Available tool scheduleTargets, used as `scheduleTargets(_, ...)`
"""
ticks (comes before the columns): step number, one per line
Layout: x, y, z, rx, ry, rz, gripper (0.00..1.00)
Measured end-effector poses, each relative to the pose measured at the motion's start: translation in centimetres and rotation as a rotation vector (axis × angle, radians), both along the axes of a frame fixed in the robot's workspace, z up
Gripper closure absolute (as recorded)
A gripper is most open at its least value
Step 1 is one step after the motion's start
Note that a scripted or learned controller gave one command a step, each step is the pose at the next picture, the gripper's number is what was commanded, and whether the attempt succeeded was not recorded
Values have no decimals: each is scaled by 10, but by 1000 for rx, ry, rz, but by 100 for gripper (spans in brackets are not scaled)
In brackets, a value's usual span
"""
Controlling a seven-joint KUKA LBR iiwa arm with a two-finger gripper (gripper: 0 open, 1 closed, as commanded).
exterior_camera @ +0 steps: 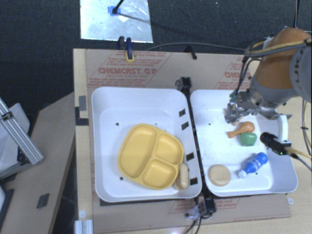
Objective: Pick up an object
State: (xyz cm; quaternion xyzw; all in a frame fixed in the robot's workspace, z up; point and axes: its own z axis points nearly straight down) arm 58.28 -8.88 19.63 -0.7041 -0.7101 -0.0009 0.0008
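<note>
**Approach stage, nothing lifted**

Left bin (105, 101): yellow tray (151, 156) noted, tan piece (183, 176) at its corner. Right bin (207, 106): tan disc (219, 174), blue bottle (253, 163), green object (248, 139) and orange drumstick (242, 128) were recorded. The gripper (233, 112) was seen just above-left of the drumstick; its opening could not be told, nothing seen held. A descent onto the drumstick was judged next.

Two white bins (146, 97), one yellow divided tray (151, 156), one bread roll (183, 176), one round cookie (219, 174), one orange drumstick (241, 129), one green toy (248, 139), one blue bottle (254, 164)
</note>
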Motion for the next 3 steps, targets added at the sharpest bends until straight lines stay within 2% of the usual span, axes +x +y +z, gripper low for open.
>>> scheduleTargets(2,-48,95,10,0,1,1,100)
scheduleTargets(3,-58,151,28,1,-2,2,100)
